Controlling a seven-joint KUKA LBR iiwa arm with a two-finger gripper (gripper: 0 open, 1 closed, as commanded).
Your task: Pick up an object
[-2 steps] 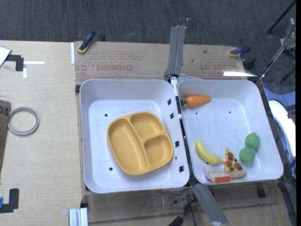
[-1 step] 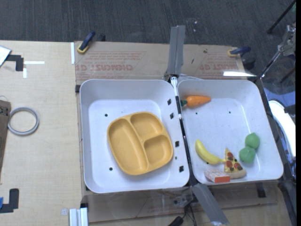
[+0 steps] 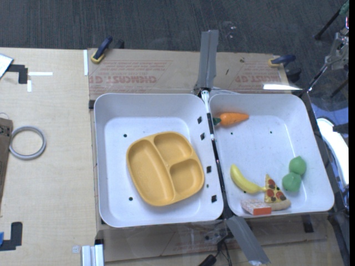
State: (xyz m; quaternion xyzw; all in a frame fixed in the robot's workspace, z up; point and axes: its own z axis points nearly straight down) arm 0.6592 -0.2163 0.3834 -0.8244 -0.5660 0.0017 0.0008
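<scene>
Yellow plate (image 3: 165, 168), split into three wells, lies flat in the middle of the left bin (image 3: 111, 121), turned a little askew. I see nothing else lying in that bin.

Everything I might pick lies in the right bin (image 3: 277, 143). A carrot (image 3: 233, 118) rests on its side at the upper left corner of that bin, with its green end against the wall shared with the left bin. A banana (image 3: 246, 180) lies low in the bin, left of centre. Just beside it to the right is a pizza slice (image 3: 273, 190), and the two look to be touching. Below them, against the bin's lower wall, is a pale block (image 3: 256, 207) with a reddish edge; what it is I cannot tell. Two green balls (image 3: 295, 174) sit one above the other at the lower right, close together.

Both bins rest on cardboard (image 3: 144, 71) held by a blue clamp (image 3: 101, 49) at the upper left. A tape roll (image 3: 26, 142) lies on the bench far left.
</scene>
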